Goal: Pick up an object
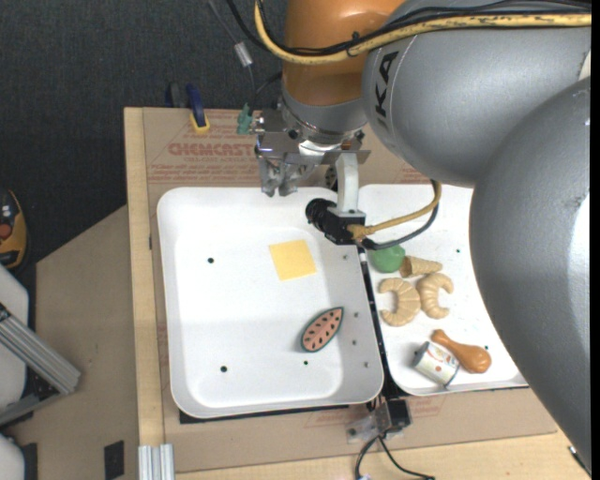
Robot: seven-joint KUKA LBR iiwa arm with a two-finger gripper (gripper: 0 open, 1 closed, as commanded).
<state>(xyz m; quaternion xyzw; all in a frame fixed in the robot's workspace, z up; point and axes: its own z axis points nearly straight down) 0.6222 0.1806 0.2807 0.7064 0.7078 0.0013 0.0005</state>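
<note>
We see the grey arm [497,122] filling the upper right, its orange band [328,23] near the top edge, reaching in over the far side of the bins. Under it lies the brown counter [155,281] with red lettering along its far edge. On the counter sit two shallow white bins side by side: the left bin [197,309] and the right bin [469,211], which the arm partly covers.

The gripper [277,183] hangs over the far rim of the left bin, near its back wall. We make out its short metal tips pointing down with nothing visible between them, but whether they are spread or pressed together we cannot tell.

In the left bin we find a flat yellow square [292,260], lying a little behind the middle, and a brown oval piece with dark spots [322,330] nearer the front right corner. The two are well apart, and both are clear of the gripper.

In the right bin, close to the dividing edge, we see a green round piece [386,258], then two pale croissant-shaped pieces [417,295] lying together just in front of it. Nearer the front are an orange-brown drumstick-like piece [464,353] and a small white-and-grey object [436,364], touching each other.

A yellow-and-blue clamp [197,108] sits at the counter's far left edge.
</note>
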